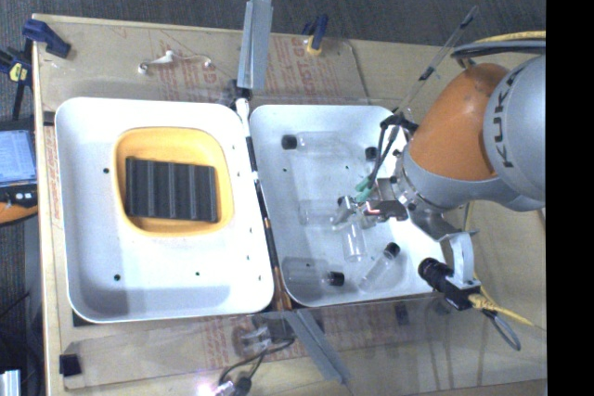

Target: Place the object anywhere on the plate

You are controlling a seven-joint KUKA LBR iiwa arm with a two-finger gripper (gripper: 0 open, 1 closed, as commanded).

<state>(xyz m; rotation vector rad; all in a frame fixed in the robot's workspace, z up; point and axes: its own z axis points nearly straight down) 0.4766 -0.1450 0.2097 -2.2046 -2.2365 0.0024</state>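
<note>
several clear vials with dark caps (357, 246) are seen lying in the right bin (278, 199), gathered toward its lower right part; which of them is the task's object cannot be told. one lies near the bin's upper left corner (311, 142), another along the lower edge (311, 274), and two more near the lower right corner (380, 264). they are transparent and hard to outline against the white floor of the bin.

the pincer (369, 205) is found low over the right half of this bin, just beside the middle vials, with small green and red parts visible at its tip. whether it is parted or closed cannot be told, and nothing can be made out between its tips.

the grey arm with its orange band (455, 134) is seen reaching in over the bin's right edge.

in the left bin (83, 199) a yellow-rimmed plate (172, 144) with a dark ribbed centre is set in the upper middle part. both bins are carried by the bench (111, 46), with blue clamps (45, 36) fixed at its upper edge.
</note>
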